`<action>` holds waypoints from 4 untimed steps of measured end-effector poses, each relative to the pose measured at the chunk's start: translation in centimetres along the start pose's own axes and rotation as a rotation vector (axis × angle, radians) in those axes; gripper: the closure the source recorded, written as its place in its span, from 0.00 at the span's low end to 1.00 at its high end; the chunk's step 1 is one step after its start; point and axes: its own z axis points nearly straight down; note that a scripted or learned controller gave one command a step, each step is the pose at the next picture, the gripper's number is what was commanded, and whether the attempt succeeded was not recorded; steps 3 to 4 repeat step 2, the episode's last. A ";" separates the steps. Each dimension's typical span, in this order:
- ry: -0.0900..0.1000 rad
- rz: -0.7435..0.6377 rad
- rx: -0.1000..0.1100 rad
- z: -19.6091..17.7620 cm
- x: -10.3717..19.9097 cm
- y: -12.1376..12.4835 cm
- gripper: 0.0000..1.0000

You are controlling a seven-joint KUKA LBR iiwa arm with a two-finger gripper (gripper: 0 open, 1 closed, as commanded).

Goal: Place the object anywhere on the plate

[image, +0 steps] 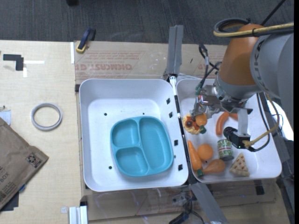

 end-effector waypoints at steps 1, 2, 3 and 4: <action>0.001 0.121 0.002 0.0 8.7 -5.1 1.00; 0.001 0.121 0.001 0.0 8.7 -5.1 0.00; 0.001 0.121 0.001 0.0 8.7 -5.1 0.00; 0.001 0.121 0.001 0.0 8.7 -5.1 0.00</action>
